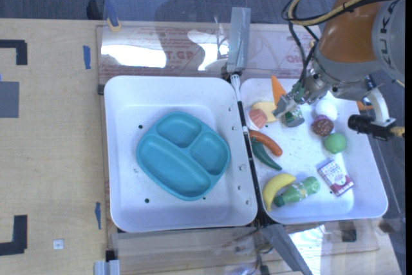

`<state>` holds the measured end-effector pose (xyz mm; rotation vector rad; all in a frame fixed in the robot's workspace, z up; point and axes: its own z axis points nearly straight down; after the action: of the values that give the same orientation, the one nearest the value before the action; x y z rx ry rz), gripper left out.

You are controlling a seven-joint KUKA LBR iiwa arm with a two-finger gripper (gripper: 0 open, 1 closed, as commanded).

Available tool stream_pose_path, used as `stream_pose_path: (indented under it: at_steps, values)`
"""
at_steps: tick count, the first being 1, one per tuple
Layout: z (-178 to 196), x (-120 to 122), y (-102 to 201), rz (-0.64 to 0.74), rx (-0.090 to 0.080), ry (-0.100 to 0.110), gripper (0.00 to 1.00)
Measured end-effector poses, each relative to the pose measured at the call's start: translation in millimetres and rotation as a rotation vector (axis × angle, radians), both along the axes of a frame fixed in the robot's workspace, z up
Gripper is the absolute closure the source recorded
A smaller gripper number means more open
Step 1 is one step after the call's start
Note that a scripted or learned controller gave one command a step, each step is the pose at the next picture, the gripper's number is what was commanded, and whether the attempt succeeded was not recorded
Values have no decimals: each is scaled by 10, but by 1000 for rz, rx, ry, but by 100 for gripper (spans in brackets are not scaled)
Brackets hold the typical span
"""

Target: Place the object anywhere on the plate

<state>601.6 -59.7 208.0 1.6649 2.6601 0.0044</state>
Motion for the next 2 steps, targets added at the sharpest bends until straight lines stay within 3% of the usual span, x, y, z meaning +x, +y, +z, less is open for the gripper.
stream_pose_path:
  at_steps: [1, 2]
  values:
    - [-246, -385, 815, 64, 2, 7, 100]
    - [-236, -294, 1420, 81, 1, 2, 100]
